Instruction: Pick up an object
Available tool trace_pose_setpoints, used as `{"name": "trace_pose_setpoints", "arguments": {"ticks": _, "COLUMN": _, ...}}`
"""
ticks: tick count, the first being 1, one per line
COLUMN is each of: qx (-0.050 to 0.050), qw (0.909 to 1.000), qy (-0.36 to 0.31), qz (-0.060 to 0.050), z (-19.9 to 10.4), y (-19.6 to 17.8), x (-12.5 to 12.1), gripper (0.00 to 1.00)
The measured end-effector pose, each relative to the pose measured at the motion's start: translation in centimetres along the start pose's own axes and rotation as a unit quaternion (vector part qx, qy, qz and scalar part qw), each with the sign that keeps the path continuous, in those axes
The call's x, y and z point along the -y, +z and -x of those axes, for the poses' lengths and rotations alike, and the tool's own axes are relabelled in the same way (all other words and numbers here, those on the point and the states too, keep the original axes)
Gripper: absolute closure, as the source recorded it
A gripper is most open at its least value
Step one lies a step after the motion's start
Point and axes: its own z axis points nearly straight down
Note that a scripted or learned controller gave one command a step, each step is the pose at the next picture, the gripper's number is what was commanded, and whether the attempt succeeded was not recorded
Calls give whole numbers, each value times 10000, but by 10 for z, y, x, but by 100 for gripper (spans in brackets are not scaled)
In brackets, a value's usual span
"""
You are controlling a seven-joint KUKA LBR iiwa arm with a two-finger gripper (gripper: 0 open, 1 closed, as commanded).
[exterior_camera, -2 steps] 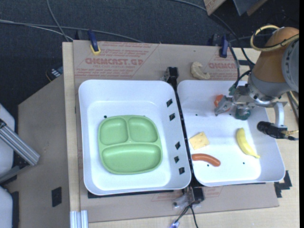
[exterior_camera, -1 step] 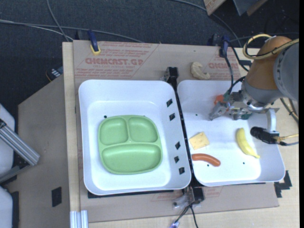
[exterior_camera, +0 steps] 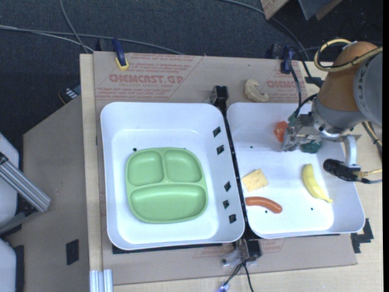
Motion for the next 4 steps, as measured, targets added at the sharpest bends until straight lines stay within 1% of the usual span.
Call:
{"name": "trace_pose_setpoints", "arguments": {"ticks": 1, "qx": 18, "qw": 10000, "qy": 9, "qz": 27, "z": 7, "y": -47, "x": -4, "gripper": 100}}
{"name": "trace_pose_setpoints", "arguments": {"ticks": 2, "qx": 15, "qw": 10000, "qy": -5, "qz": 32, "z": -3, "y": -100, "x": -4, "gripper": 100}}
{"name": "trace_pose_setpoints", "arguments": {"ticks": 3, "qx": 19, "qw": 10000, "qy": -1, "qz": 40, "z": -2, "y": -164, "x": 1, "gripper": 100}}
{"name": "trace_pose_setpoints", "arguments": {"ticks": 4, "qx": -5, "qw": 10000, "qy": -16, "qz": -15, "z": -46, "y": -156, "x": 6, "gripper": 100}}
